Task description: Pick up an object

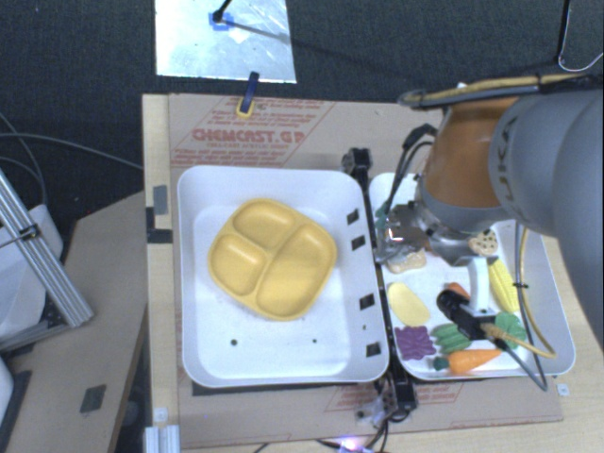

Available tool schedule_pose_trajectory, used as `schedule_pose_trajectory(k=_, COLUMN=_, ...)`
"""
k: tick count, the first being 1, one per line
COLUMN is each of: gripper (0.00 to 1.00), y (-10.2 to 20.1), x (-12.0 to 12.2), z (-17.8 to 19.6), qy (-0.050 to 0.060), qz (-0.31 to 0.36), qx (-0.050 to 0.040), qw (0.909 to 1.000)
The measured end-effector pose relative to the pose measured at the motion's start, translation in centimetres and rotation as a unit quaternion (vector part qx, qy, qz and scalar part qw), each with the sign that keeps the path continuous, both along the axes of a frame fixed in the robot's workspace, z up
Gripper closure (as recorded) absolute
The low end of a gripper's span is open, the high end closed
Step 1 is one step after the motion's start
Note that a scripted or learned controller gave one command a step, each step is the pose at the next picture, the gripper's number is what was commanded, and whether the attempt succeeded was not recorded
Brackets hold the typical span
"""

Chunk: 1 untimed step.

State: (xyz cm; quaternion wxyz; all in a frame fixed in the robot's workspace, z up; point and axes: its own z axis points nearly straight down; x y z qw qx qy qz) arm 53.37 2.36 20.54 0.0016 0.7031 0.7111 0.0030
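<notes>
Over the right bin, toward its 10 o'clock corner, the gripper hangs low beneath the grey arm; whether it is spread or pressed together I cannot tell from this angle, and nothing can be seen held in it.

Candidate objects all lie in the right bin. A beige piece sits just below the gripper, close to it, though contact is unclear; a yellow slice lies near bin centre-left; purple grapes are at 7 o'clock; a carrot lies on its side at 6 o'clock; a green piece sits just above the carrot tip; a corn cob is at 3 o'clock; a speckled cookie sits at the arm's lower edge.

The left bin carries a yellow divided plate, centred, slightly toward 12 o'clock, well apart from the gripper.
</notes>
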Motion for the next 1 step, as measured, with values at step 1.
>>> schedule_pose_trajectory(k=1, gripper=1.0, y=-0.45, x=-0.17, z=0.93, qy=0.002, qz=-0.001, qx=-0.0008, qw=1.0)
